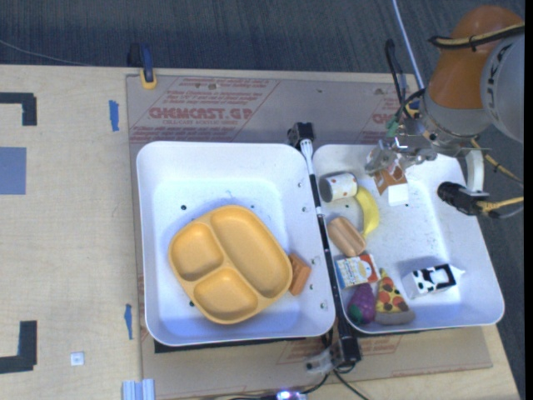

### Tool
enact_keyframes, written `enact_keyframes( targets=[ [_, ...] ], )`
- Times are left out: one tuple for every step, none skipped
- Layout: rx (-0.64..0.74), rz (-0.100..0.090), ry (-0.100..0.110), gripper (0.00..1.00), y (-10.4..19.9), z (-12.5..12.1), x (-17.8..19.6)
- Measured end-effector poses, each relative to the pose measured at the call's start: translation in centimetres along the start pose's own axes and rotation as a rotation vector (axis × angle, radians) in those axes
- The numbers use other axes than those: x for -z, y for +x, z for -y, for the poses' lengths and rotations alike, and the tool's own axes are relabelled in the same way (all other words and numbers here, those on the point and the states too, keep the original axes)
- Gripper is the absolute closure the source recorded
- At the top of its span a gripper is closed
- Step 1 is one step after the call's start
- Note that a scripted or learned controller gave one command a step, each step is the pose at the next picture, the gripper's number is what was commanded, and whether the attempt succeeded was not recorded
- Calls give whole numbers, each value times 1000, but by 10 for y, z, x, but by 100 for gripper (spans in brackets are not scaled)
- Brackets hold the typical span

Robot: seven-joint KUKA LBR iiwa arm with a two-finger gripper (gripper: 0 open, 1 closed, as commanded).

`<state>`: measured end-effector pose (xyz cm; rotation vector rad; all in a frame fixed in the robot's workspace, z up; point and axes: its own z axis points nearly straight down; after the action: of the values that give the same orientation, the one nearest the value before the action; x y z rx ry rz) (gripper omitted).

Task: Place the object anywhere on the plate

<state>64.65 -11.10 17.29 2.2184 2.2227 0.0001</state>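
The yellow three-compartment plate [226,262] lies in the left bin [166,173], with nothing on it. My gripper [390,167] hangs over the back of the right bin [475,248], near its far rim. A small brown and white object [391,182] sits between its fingertips, and the gripper is shut on it. The gripper is well to the right of the plate, across the divider between the bins.
The right bin holds a white cylinder [337,186], a banana [369,212], a hot dog [346,236], a small carton [358,269], a purple toy [361,303], a pizza slice [391,295] and a black-and-white toy [433,280]. An orange-brown block [299,273] lies beside the plate.
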Motion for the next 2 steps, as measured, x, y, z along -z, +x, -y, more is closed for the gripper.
enact_keyframes(
  targets=[
    [0, -2, -2, 100, 105, 103, 141],
    [-1, -1, 0, 0, 105, 103, 140]
  ],
)
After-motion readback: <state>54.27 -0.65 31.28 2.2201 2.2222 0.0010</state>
